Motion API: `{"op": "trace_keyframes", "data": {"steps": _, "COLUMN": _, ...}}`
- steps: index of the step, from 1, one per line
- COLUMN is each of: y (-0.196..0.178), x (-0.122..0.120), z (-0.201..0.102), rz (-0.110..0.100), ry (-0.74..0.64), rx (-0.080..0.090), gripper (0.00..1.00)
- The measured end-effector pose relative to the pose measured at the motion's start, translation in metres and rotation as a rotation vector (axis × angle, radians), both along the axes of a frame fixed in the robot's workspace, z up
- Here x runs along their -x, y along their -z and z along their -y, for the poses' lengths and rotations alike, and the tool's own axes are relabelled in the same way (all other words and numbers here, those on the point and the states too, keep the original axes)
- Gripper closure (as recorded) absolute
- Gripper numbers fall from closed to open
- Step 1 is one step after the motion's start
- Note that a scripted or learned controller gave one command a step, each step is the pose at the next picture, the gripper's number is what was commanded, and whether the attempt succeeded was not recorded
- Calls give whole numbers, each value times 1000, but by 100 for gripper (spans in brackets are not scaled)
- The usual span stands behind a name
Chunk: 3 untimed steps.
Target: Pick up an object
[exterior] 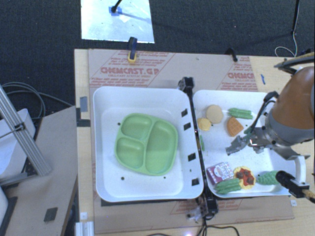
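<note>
The arm reaches in from the right over the right bin (221,96), its jaws (236,145) low above bare bin floor; whether they are parted or closed cannot be told, and nothing is seen between them. Around them lie toy foods: a round biscuit (214,113), a small yellow piece (204,125), an orange wedge (234,127), a green bean pod (240,113), a red-and-white packet (220,171), a pizza slice (244,176). The left bin (106,102) holds a green divided plate (146,143).
</note>
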<state>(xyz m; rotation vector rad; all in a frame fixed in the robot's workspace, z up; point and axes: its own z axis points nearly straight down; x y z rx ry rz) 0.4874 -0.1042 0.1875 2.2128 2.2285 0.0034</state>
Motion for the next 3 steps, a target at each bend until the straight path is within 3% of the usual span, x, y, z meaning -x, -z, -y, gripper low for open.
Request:
{"op": "trace_keyframes", "data": {"steps": 1, "y": 4, "x": 0, "z": -82, "rz": -1, "ry": -6, "rx": -3, "gripper": 0}}
{"op": "trace_keyframes", "data": {"steps": 2, "y": -22, "x": -8, "z": -108, "rz": 1, "ry": 0, "rx": 0, "gripper": 0}}
{"op": "trace_keyframes", "data": {"steps": 3, "y": -94, "x": -2, "z": -104, "rz": 6, "ry": 2, "rx": 1, "gripper": 0}}
